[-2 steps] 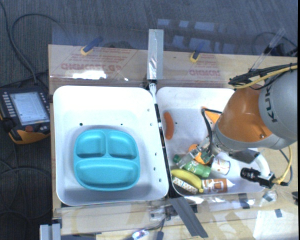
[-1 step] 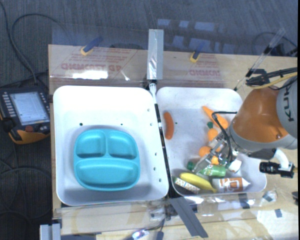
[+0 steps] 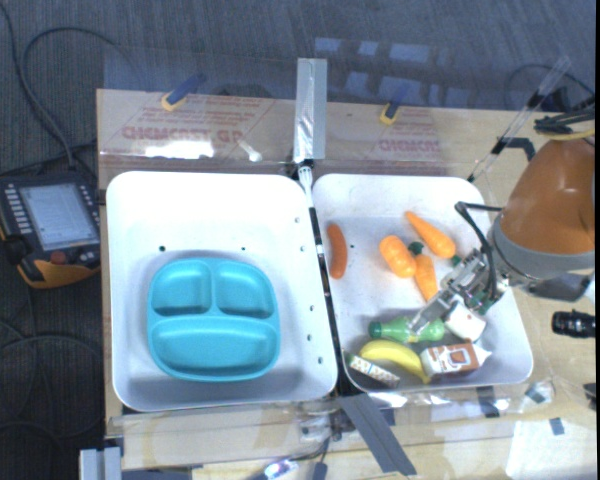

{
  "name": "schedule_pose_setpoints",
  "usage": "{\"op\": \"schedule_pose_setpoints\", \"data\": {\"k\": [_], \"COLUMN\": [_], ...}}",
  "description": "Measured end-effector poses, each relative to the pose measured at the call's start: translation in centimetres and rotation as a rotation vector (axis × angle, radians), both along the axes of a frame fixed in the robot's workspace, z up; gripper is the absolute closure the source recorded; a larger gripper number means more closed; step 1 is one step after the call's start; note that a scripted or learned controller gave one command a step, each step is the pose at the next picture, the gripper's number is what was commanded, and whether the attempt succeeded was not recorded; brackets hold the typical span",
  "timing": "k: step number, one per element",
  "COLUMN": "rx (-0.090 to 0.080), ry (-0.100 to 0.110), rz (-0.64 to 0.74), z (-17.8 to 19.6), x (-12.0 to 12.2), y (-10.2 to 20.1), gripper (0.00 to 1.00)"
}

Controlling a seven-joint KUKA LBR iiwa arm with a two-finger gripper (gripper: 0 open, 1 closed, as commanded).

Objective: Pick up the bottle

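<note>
A small green bottle point(image 3: 400, 329) lies on its side in the front part of the right bin point(image 3: 500, 313). Its neck points left, and a yellow banana point(image 3: 391, 356) lies just in front of it. My gripper point(image 3: 429, 317) reaches down and to the left from the grey and orange arm point(image 3: 545, 213). Its tip is right at the bottle's right end and partly covers it. Whether it touches the bottle is unclear from this angle.
The right bin also holds a brown carton point(image 3: 451, 359), a white block point(image 3: 466, 323), three orange carrot pieces point(image 3: 430, 234), an orange sausage point(image 3: 336, 250) and a small wrapped item point(image 3: 374, 370). In the left bin point(image 3: 130, 218) sits a blue divided plate point(image 3: 214, 315).
</note>
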State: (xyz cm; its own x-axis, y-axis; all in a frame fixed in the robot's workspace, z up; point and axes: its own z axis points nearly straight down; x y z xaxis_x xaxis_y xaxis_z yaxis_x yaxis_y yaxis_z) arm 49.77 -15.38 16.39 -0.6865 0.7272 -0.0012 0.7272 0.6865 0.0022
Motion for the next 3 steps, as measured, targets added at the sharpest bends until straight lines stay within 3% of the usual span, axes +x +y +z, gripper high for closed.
{"op": "schedule_pose_setpoints", "data": {"k": [1, 2, 3], "rx": [-0.009, -0.002, -0.002], "ry": [-0.024, -0.01, 0.002], "rz": [0.043, 0.046, -0.134], "z": [-6.4, -5.8, 9.8], "x": [-0.5, -0.8, 6.5], "y": [3.8, 4.1, 15.2], "gripper": [0.0, 1.0, 1.0]}}
